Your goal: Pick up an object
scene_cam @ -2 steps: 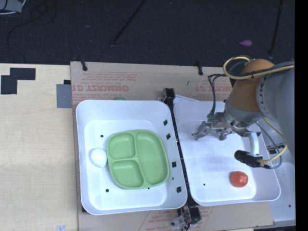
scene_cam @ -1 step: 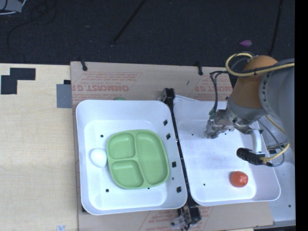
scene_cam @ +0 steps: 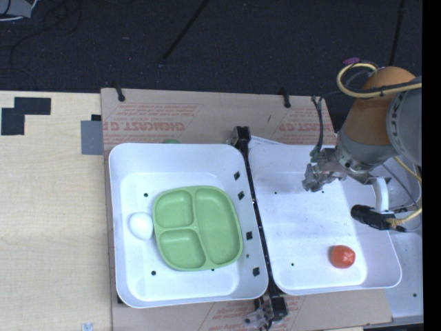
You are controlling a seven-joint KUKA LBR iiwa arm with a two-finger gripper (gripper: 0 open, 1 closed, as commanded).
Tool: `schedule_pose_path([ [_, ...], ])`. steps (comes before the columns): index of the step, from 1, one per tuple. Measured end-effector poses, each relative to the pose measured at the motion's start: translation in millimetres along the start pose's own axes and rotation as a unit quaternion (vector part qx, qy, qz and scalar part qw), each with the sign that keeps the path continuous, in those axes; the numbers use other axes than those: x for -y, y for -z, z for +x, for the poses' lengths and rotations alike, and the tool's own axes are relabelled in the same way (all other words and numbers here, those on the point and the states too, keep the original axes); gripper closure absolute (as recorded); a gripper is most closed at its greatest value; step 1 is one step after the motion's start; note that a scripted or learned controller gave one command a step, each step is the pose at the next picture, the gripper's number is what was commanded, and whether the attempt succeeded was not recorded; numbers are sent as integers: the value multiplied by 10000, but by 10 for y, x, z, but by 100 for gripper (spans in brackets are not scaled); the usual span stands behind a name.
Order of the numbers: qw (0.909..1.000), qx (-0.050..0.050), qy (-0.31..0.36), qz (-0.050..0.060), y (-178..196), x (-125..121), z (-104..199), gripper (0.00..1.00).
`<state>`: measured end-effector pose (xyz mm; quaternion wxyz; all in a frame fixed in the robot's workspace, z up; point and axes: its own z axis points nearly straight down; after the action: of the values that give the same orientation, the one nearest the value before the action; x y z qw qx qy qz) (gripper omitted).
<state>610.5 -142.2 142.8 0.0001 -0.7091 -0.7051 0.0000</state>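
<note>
So the two white bins sit side by side on the worktop (scene_cam: 48, 205), touching along a dark seam in the middle. The left bin (scene_cam: 131, 164) has a green divided plate (scene_cam: 198, 227) taking up most of its floor, with a small white egg-shaped thing (scene_cam: 141, 225) touching the plate's left edge, near the bin's left wall, so there's not much free floor there apart from strips along the walls. The right bin (scene_cam: 289, 254) is way roomier: just one small red-orange object (scene_cam: 342, 256), looks like a tomato, down near the front right corner, well apart from everything else. The arm (scene_cam: 375, 126) comes in from the right and the end effector (scene_cam: 318, 178) hangs over the back part of the right bin, a bit right of the bin's middle. Honestly can't tell if it's released or clenched at this angle, it's a dark blob. Nothing visibly in it, and the red thing is well apart from it, with lots of bare bin floor between them.
</note>
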Motion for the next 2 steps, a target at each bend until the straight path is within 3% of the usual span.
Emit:
schedule_pose_path([
  [2,10000,3,8,-9,1043,59,-76,100],
])
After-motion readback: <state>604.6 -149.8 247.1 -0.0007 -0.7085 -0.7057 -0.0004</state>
